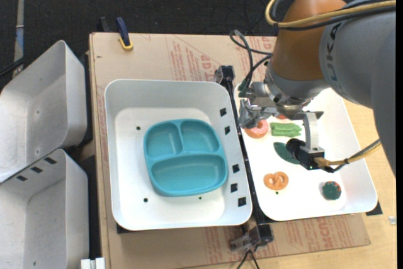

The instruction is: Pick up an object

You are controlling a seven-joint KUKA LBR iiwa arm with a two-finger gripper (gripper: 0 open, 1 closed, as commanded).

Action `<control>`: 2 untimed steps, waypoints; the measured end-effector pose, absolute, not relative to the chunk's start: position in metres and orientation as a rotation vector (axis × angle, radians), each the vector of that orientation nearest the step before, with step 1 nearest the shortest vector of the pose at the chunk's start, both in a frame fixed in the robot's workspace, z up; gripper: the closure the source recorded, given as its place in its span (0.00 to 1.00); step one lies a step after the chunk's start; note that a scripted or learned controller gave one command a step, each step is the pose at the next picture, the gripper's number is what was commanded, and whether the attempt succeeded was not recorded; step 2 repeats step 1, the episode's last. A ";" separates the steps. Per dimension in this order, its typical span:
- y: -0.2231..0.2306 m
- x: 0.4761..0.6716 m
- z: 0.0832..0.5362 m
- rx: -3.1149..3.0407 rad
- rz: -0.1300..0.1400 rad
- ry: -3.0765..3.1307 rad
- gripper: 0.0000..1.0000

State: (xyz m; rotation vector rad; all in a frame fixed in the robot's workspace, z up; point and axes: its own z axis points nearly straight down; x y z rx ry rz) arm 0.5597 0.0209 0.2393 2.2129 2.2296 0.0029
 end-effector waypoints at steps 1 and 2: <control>0.081 0.560 0.230 2.212 0.001 2.231 1.00; 0.081 0.560 0.230 2.212 0.001 2.231 1.00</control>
